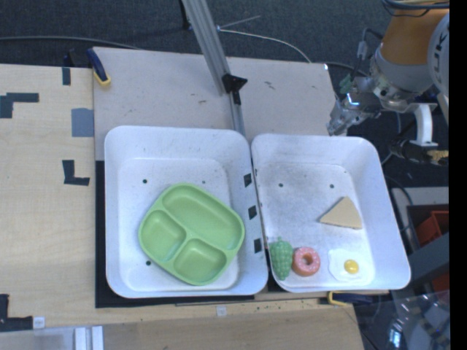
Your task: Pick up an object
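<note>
Camera view: green tray (191, 233) in left bin (117, 195); gripper (343, 119) state unclear

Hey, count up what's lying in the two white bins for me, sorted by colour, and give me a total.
Green: 2, the plate and the small knobbly toy
Tan: 1, the wedge
Pink: 1, the donut
White and yellow: 1, the fried egg
Total: 5

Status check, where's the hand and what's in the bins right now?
Hand above right bin's far rim, holding nothing. Wedge, donut, egg, green toy untouched. Path clear.
</note>
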### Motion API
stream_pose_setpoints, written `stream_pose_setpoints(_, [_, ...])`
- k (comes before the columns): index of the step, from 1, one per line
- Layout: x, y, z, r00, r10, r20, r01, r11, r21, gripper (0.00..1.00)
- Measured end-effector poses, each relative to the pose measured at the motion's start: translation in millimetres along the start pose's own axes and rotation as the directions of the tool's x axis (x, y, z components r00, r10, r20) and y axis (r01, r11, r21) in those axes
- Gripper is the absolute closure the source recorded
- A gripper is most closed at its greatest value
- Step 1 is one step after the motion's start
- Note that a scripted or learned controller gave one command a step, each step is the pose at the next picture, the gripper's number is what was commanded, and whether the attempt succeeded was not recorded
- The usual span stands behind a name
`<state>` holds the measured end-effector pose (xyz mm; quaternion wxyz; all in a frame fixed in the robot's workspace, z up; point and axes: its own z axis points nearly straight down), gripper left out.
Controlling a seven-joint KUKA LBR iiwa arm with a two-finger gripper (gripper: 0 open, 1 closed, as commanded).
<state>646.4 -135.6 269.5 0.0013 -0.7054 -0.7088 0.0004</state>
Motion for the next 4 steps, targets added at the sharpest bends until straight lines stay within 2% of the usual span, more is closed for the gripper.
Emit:
stream_pose_setpoints(1, [43.8,-13.2,6.4,1.0,0.0,0.0,0.0,1.0,0.001,1.0])
stream_pose_setpoints(3, [152.7,-24.1,38.4,1.0,-0.001,0.001,0.001,1.0,0.002,1.0])
stream_pose_setpoints(4, [199.3,-34.4,32.9,1.0,-0.002,0.0,0.002,1.0,0.001,1.0])
